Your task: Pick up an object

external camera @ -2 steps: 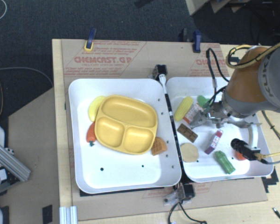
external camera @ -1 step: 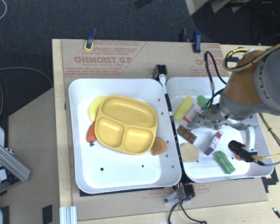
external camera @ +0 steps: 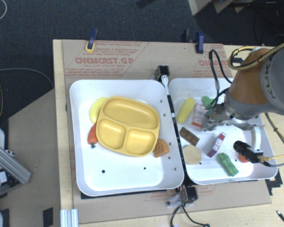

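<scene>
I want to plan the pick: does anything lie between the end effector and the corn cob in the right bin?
Nothing visible does. The end effector hangs over the right bin, and the corn cob lies just left of it; the orange packet sits beside the cob, under the end effector.

At the right of the frame the arm (external camera: 270,86) is a fat rounded grey tube with a glossy orange band. Black cables loop over its top, and a pale metal wrist block sits at its lower end.
</scene>
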Controlling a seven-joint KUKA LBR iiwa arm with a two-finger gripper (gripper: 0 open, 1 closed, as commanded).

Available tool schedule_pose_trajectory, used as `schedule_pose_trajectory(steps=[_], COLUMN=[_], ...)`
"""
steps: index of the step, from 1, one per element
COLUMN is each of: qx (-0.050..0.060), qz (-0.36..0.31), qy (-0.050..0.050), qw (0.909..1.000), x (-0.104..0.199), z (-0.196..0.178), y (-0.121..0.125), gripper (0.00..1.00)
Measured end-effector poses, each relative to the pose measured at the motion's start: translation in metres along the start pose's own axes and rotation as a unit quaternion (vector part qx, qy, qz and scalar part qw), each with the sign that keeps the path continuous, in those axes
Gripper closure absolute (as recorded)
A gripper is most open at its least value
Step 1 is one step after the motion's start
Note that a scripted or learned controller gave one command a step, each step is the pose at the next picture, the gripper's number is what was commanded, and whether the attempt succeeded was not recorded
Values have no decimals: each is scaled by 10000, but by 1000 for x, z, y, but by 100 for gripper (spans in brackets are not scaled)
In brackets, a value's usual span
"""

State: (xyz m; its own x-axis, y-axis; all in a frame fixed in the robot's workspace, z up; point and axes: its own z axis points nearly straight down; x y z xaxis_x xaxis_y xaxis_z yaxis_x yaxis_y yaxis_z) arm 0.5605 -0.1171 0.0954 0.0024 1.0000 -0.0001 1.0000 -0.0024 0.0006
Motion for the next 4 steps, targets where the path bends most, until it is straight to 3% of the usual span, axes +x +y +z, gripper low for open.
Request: schedule_pose_trajectory(steps=[2,3,4], qx=[-34,-26,-21], qz=[-12,-16,-38], qy=[-12,-9,0], qw=[10000,10000,10000], x=[-16,-16,17], z=[-105,-132,-120], y=[6,7,52], gripper=[100,100,100])
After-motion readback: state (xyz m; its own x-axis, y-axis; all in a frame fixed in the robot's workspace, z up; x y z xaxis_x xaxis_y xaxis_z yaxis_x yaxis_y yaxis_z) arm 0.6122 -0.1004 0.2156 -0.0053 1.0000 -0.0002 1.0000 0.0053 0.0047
